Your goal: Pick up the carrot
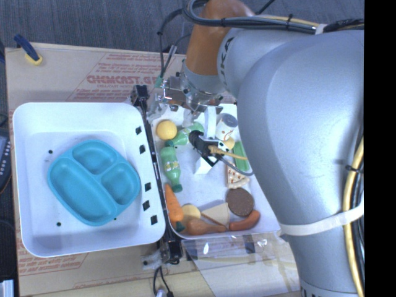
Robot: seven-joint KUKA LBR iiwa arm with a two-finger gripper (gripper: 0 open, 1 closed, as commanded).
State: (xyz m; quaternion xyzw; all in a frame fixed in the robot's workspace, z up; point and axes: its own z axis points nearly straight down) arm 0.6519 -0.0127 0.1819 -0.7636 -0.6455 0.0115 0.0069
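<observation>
The orange tapered carrot (174, 204) lies untouched, well apart from the gripper (190, 109). I cannot tell whether the gripper is spread or closed. In my judgement the whole pick remains.

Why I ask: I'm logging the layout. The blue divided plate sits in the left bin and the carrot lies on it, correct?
Partly. The camera view shows the blue divided plate in the left bin, but the carrot is not on it: it lies in the right bin, along its left wall, next to the green bottle.
</observation>
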